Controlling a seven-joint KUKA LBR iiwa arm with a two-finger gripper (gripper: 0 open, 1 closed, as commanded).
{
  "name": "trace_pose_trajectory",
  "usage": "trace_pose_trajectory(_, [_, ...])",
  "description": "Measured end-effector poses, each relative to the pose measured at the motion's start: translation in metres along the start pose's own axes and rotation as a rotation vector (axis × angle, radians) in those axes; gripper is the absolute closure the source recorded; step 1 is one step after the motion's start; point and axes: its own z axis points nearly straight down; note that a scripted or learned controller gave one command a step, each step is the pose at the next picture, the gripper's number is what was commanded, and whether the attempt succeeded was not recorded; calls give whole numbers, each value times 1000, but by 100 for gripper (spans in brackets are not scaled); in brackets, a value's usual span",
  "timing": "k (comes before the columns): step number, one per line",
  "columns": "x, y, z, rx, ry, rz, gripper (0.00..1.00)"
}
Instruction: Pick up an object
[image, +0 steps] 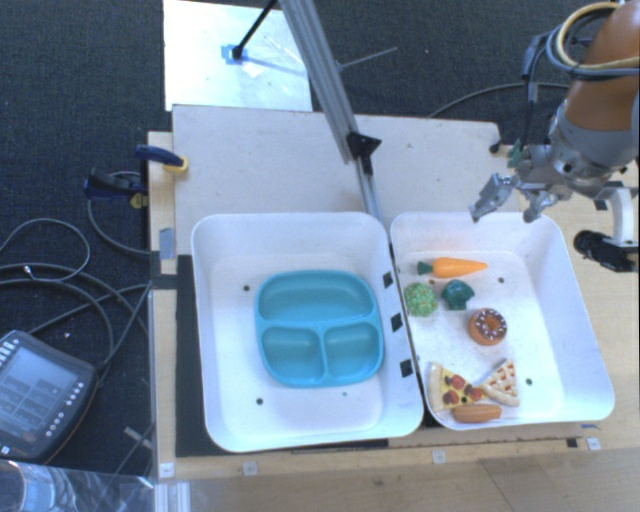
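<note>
My gripper (512, 203) hangs above the back rim of the right bin (585, 330), fingers spread apart with nothing between them. Below it in that bin lie an orange carrot (455, 267), a light green broccoli piece (421, 299), a darker green piece (458, 294), a chocolate doughnut (488, 326), two pizza slices (448, 384) (501, 382) and a hot dog (476, 411). The carrot is the nearest item, a little in front of and left of the fingers.
The left bin (220, 330) holds a blue divided plate (319, 328). A slanted metal pole (330, 85) crosses the back of the bench. Cables and a grey pendant (40, 392) lie on the floor at left.
</note>
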Motion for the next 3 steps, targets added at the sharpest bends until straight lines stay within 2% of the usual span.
trace_pose_trajectory(1, [0, 0, 0, 0, 0, 0, 0])
trace_pose_trajectory(3, [8, 5, 120, 6, 1, 1, 0])
